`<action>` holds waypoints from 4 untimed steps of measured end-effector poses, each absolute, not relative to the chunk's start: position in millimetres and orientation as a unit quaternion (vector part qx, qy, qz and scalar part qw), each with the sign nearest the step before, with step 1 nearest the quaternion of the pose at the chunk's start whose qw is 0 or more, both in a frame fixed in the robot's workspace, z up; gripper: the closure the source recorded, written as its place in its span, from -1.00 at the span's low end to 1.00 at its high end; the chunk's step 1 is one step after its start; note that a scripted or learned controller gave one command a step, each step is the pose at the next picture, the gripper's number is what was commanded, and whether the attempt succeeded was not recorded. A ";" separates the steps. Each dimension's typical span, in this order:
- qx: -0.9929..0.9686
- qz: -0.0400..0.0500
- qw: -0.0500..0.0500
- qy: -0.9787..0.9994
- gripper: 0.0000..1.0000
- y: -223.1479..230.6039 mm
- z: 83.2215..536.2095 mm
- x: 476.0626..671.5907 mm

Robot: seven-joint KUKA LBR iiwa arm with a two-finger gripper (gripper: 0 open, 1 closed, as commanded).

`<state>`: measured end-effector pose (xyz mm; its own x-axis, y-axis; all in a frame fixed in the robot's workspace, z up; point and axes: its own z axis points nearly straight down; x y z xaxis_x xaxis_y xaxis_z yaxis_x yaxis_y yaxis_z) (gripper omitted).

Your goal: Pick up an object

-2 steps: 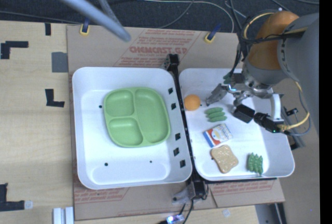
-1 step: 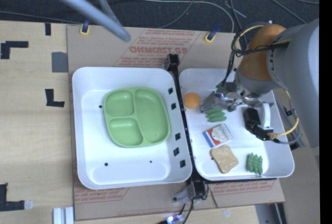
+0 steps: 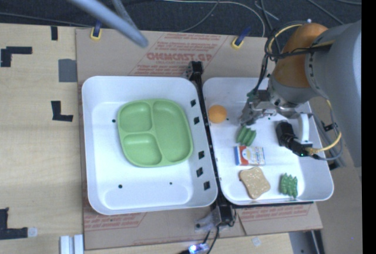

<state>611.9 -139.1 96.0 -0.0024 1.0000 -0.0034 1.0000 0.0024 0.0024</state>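
Here's the desk [image 3: 35,147], pale wood, with a brown cardboard sheet [image 3: 176,50] spread across it and the two white bins on top. The left bin [image 3: 97,188] carries a green plate [image 3: 155,132], three compartments, lying flat near the middle. The right bin [image 3: 320,188] is where the action is.

The arm [image 3: 335,64] comes in from the right, grey, its orange band [image 3: 294,59] bright above the wrist, and it sits over the upper part of the right bin. The gripper [image 3: 251,117] points down and to the left, its tip just above a small green block [image 3: 246,136] with ridges along it, lying tilted. The fingers [image 3: 248,120] look close to that block, perhaps touching its upper end, but whether they are spread, clenched or grasping anything I cannot tell; the shapes there are dark and blurred together.

On down through the smaller items: a tan slice of bread [image 3: 254,182] near the front wall of the right bin; a white carton [image 3: 249,156] with red and blue print between the bread and the green block; a knobbly green piece [image 3: 288,184] at the front right, just beside the bread; and a small orange ball [image 3: 217,114] close to the bin's left wall, apart from the gripper.
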 end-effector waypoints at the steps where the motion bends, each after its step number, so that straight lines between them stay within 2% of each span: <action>1: 0.707 0.001 0.002 0.707 1.00 -140.9 157.9 607.9; 3: 0.707 0.001 0.003 0.707 1.00 -156.1 275.8 610.1; 4: 0.707 0.000 0.000 0.708 1.00 -155.8 288.2 610.5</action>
